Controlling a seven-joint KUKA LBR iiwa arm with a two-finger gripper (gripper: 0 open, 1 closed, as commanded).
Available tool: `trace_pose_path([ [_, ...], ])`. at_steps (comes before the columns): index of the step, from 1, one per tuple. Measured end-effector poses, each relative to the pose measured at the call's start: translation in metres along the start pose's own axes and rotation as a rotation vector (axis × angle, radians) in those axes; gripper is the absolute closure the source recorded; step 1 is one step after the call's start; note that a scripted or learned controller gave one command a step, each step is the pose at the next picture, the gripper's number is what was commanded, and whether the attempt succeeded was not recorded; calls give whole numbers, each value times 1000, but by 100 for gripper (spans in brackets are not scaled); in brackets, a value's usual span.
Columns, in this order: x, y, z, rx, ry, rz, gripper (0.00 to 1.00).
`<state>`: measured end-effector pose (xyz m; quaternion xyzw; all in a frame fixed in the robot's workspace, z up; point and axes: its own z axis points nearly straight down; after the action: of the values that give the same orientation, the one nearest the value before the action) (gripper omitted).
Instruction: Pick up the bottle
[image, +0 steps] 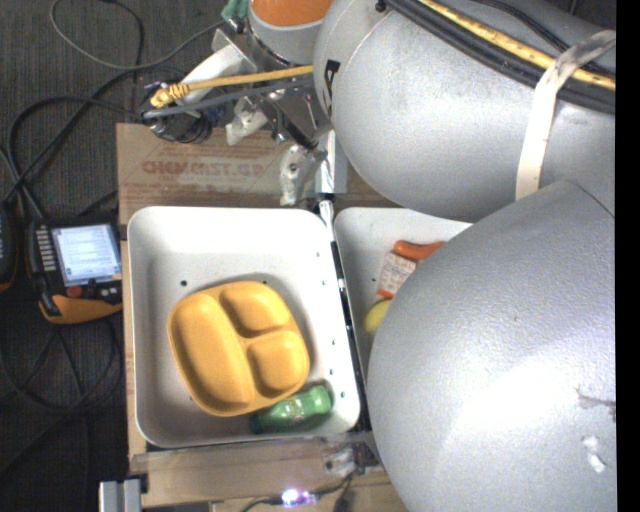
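Floor: dark carpet on the far left, crossed by loose black cables (75, 95) — well to the left of the gripper.
Handheld device: a small unit with a lit screen (85, 252) and an orange-edged body lies on the carpet, left of the bins and below-left of the gripper.
Bench: a brown cardboard sheet (190, 175) with faded red print covers the bench top, showing above the left bin and just under the gripper.
Left bin: a shallow white bin (150, 330) with rounded corners, below the gripper.
Yellow plate: a three-compartment yellow plate (240, 345) sits in the middle of the left bin, straight below the gripper and well apart from it.
Bottle: a green bottle (292, 408) lies on its side in the left bin's near corner, touching the plate's lower edge — the farthest thing in that bin from the gripper.
Gripper: the gripper (290, 170) hangs above the top rim of the left bin, over the cardboard, nothing visible between its fingers; whether they are spread or closed cannot be told.
Right bin: a white bin (360, 235) lies below-right of the gripper, largely covered by the grey arm (500, 300).
Orange-capped item: an orange-and-white packet-like thing (402, 265) lies in the right bin, with a yellow object (376, 316) just below it.
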<state>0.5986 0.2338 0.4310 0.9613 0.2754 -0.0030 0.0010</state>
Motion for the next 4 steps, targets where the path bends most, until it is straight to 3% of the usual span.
trace_pose_path([
  [1,0,54,39,-3,-3,-373,0],
  [2,1,53,32,-4,-11,-375,100],
  [3,-89,55,65,-1,-2,-244,100],
  [4,-165,58,-1,-2,2,342,100],
])
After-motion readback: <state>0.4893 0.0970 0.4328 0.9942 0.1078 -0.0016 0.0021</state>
